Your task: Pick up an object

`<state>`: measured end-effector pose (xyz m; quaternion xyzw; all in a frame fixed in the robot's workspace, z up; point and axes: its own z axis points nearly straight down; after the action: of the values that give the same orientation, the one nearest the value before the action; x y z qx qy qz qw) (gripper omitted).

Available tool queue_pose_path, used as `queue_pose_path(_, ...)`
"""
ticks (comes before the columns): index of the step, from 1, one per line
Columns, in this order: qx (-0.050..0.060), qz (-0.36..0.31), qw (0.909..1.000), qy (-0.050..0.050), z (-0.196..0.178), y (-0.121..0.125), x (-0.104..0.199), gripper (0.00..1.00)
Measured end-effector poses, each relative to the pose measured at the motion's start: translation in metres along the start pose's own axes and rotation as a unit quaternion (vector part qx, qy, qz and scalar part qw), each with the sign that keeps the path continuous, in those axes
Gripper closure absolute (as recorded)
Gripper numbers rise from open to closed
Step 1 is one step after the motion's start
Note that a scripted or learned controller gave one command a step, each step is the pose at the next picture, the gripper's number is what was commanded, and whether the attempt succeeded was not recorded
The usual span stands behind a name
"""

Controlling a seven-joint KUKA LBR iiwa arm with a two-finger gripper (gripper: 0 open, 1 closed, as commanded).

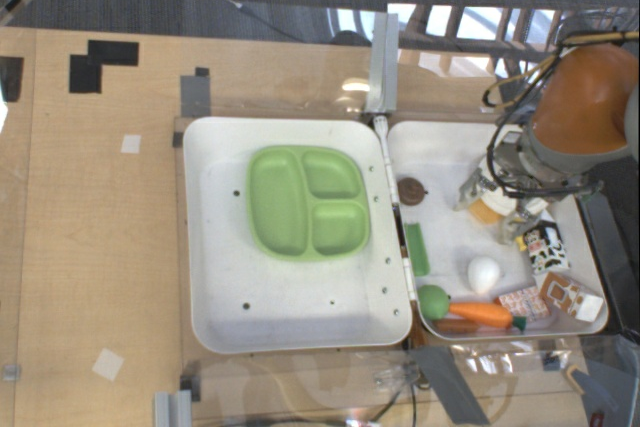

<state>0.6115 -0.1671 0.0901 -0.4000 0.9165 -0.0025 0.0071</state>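
Hand (497, 198) low over yellowish piece (487, 209) in right bin (440, 150), grip state can't be told; crowded cow-print item (543, 248) beside it risks a deflected, missed grasp.

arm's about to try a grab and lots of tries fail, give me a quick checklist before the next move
1. Gripper is over the right bin, where the objects lie: ok.
2. A target sits under it: a pale orange object lies right at the gripper: ok.
3. Something is held between the fingers: cannot tell, the wrist hides them.
4. Room around the target: the black and white object lies close beside it: not ok.
5. Other picks with open space: the white egg and the brown round object each lie apart from their neighbours: ok.
6. Green divided plate lies flat in the left bin, away from the arm: ok.
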Motion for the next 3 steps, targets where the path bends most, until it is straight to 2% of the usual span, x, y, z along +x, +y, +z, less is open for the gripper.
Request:
queue_pose_path(1, 0.001, 0.005, 1.0, 0.0, -0.0002, 0.0038, 0.0001, 0.0)
queue_pose_path(2, 0.001, -0.035, 0.9994, 0.0, -0.0004, 0.0037, 0.0013, 0.0)
queue_pose_path(3, 0.0, -0.029, 0.9996, 0.001, -0.0001, 0.0, -0.0012, 0.0)
